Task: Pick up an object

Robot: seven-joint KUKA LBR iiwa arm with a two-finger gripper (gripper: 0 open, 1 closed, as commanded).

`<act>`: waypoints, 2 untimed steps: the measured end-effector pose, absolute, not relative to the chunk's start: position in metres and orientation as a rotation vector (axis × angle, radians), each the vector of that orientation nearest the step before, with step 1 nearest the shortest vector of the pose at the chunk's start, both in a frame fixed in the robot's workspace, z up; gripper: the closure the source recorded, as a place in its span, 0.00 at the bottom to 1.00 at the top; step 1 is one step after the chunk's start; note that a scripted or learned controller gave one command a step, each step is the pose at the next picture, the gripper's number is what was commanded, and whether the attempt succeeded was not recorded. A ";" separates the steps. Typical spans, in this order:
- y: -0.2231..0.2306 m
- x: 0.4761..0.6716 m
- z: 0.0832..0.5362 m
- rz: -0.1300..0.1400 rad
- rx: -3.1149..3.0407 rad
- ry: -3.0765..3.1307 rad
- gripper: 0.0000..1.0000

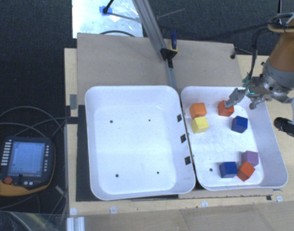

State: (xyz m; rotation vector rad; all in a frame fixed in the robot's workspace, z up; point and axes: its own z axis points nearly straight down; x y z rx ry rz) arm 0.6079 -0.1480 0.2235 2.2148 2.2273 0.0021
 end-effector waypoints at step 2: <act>-0.140 0.611 0.166 -0.003 2.218 2.229 0.00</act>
